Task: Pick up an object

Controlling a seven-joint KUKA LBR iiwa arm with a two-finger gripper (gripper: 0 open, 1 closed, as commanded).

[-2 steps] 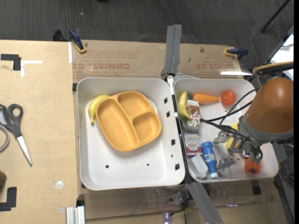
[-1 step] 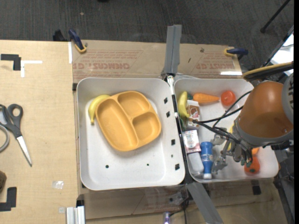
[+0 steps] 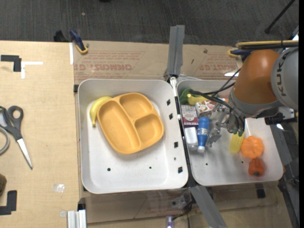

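Bright, even overhead light fills the scene, with soft glare on the two white bins (image 3: 90, 141) and the orange band (image 3: 256, 77), faint shadows under objects, and slightly soft, grainy focus throughout the frame.

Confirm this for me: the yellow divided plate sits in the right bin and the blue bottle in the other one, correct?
Not quite. In the camera view the yellow divided plate sits in the left bin; the blue bottle lies in the right bin.
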